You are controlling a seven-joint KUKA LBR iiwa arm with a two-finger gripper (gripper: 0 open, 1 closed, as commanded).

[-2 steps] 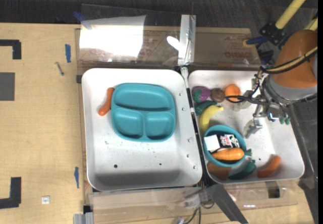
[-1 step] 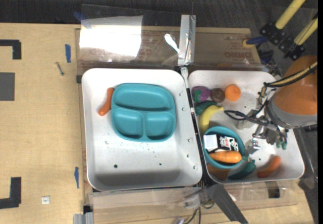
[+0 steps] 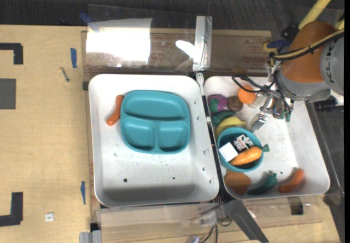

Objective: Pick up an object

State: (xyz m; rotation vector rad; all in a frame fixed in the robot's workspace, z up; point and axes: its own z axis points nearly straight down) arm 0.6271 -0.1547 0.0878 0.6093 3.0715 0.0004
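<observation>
The gripper hangs in the upper part of the right bin, its metal fingers pointing down and to the left toward the bin floor. Whether they are spread or pressed together cannot be told from this slant; nothing can be made out between them, so no hold on anything can be claimed.

Just beside the fingertips, toward the left, lie a small orange ball and a brown ball, with a purple piece and a yellow-green piece further left against the bin wall. Below the gripper stands a blue bowl holding an orange carrot and a small black-and-white card. Along the lower edge of the same bin lie a brown lump, a dark green toy and an orange-red toy.

In the left bin a teal divided tray lies flat, with an orange stick touching its left side.

By my judgement the task is at the reaching stage: the arm is in among the objects, yet every one of them seems to rest in a bin. The grasp and the lift remain to be done, and the orange ball or brown ball looks the nearest candidate.
</observation>
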